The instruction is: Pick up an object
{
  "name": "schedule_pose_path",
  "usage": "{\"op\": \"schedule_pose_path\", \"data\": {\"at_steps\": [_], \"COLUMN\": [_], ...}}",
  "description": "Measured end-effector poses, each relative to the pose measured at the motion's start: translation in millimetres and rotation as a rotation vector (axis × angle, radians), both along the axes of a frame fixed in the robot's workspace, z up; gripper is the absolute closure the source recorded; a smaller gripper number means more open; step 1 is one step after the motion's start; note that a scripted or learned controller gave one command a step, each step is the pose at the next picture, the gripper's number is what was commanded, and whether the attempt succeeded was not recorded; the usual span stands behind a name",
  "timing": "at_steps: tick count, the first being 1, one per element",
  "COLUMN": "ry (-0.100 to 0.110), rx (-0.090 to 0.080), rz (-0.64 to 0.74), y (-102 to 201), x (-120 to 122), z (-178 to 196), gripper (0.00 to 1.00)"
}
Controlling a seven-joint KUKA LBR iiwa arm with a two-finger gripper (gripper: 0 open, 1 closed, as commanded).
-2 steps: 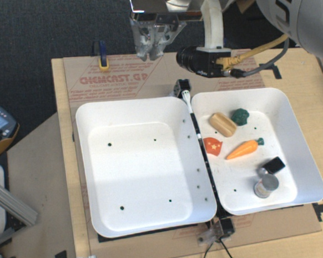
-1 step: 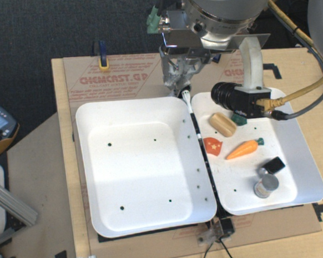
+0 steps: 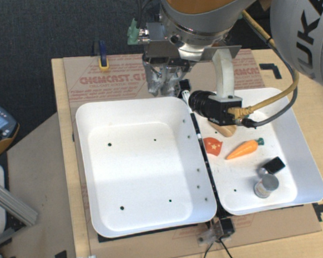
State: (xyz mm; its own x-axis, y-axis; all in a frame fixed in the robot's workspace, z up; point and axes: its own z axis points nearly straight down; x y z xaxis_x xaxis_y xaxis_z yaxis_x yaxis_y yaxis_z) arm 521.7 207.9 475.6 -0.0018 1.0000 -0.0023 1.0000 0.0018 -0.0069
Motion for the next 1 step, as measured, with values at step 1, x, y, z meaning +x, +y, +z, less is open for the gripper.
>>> {"op": "schedule_pose_path", "data": {"at_steps": [1], "ry": [0.000], "rx": [0.000], "rz": [-0.003], "y": [-0.4], "x": [25.1], "z": [-31.3], "gripper": [1.00]}}
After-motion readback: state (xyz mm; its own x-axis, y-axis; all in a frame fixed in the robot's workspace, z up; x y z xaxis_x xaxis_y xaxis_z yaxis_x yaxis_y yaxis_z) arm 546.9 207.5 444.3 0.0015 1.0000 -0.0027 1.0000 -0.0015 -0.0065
